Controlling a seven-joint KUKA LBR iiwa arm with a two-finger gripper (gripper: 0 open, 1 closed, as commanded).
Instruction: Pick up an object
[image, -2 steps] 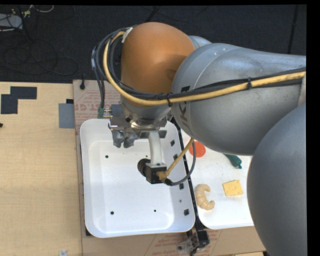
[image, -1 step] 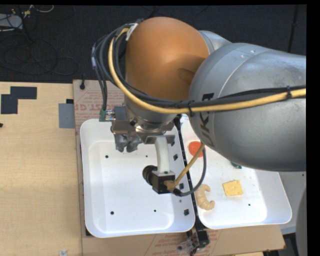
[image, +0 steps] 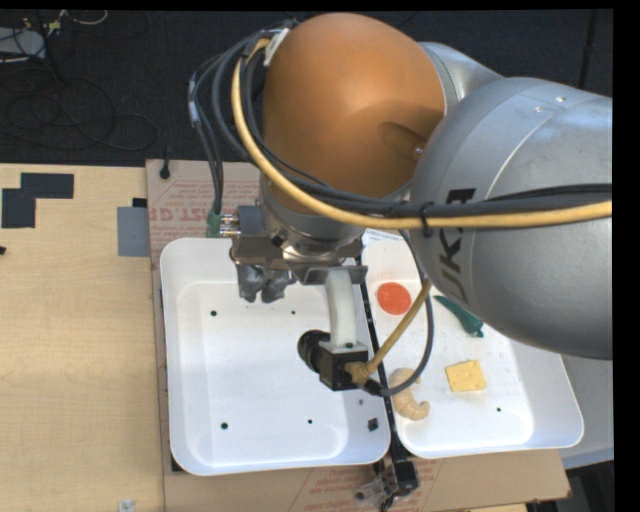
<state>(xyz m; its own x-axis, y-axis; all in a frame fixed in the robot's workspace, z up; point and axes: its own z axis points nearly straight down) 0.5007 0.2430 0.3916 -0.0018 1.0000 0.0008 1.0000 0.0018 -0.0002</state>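
Orange and flat, a small round disc (image: 394, 297) lies in the neighbouring bin (image: 505, 425), off to the side of the claw (image: 264, 292) toward the view's right, close to the wall where the two bins meet. It looks smooth and evenly coloured, and any marking on it is too small to make out. Farther from the claw on that same side sits a yellow square (image: 465, 376), thick like a piece of sponge, with a speckled face. A narrow green strip (image: 461, 316) lies at a slant beyond the disc, partly hidden under the grey arm (image: 520, 200). A cream lump (image: 410, 403), curved and knobbly like a peanut shell, rests nearer the front edge than the claw, just past the meeting wall. All four things lie apart from one another and apart from the claw.

The claw hangs over the white bin (image: 230, 385), above the back half of its floor, which carries a few small dark dots. Whether the claw is apart or together cannot be told from this angle. Both bins rest on brown cardboard (image: 330, 487) printed in red, on a pale wooden worktop (image: 70, 350)
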